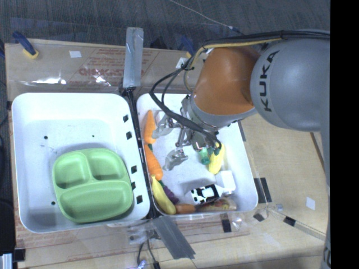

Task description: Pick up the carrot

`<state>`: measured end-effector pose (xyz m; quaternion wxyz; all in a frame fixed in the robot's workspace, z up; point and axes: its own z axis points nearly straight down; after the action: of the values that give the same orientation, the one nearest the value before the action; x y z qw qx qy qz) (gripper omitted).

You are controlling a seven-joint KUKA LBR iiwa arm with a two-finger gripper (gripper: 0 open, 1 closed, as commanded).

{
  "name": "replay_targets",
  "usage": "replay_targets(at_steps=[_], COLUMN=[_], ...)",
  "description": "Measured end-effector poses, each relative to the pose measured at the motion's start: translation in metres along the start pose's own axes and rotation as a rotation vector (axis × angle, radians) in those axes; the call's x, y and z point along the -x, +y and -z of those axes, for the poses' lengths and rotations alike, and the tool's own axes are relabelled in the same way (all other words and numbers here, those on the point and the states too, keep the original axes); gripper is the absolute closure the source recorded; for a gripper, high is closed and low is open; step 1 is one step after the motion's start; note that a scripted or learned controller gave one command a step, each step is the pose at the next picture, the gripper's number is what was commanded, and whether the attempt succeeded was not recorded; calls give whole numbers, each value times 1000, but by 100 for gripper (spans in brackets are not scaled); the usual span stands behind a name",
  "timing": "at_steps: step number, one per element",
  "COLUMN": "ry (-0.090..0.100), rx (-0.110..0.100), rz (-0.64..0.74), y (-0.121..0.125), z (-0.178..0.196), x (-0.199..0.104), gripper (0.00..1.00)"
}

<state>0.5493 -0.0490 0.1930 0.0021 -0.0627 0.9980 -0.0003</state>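
— Legibly, "KUKA" in black letters runs down the grey arm [291, 83]. Pose?
— Reaching from the right over the right shallow white plastic bin [247, 172]; metal two-finger gripper [178, 150] splayed apart, gripping nothing.
— Carrot?
— Long orange tapered carrot [153, 162] lies along that bin's left wall, just left of the gripper.
— Left bin [33, 150]?
— Smooth green compartment tray [92, 184].

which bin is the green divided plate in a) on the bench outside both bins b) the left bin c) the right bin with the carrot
b: the green divided plate lies flat on the floor of the left bin, while the carrot lies along the left wall of the right bin, under the arm's gripper.
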Motion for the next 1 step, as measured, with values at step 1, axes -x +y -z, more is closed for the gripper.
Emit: replay_targets(at_steps=[1], ry=[-15], rx=[-7], rz=[14], y=[-54], z=[-89], x=[43], gripper=[0])
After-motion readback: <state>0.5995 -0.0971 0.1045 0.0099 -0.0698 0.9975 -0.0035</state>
